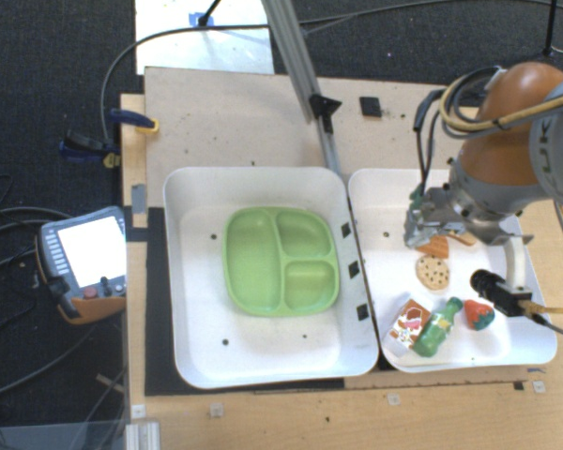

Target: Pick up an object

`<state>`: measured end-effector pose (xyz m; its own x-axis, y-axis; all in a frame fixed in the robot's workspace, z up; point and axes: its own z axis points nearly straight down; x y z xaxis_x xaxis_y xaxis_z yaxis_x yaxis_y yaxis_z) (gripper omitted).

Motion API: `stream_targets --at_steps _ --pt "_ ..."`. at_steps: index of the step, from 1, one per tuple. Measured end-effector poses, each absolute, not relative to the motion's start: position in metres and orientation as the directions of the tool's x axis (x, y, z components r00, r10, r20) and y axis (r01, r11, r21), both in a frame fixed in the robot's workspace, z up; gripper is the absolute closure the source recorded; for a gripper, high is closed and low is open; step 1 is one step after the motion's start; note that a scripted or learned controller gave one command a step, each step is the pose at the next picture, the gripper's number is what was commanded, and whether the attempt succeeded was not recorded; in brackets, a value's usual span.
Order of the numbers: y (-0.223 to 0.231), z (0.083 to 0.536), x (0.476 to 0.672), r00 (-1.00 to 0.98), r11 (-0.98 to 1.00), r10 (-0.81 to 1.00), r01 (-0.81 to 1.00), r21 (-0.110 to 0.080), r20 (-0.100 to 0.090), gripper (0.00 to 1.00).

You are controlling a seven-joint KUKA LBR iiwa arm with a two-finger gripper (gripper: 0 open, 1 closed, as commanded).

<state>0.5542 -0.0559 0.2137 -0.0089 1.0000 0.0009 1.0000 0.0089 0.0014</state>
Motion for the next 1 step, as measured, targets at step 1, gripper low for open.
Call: stream_targets --at_steps 1 --pt "-0.0047 0.2060 0.5660 -0.010 0.010 1.000 1.000 0.002 0.002 1.00"
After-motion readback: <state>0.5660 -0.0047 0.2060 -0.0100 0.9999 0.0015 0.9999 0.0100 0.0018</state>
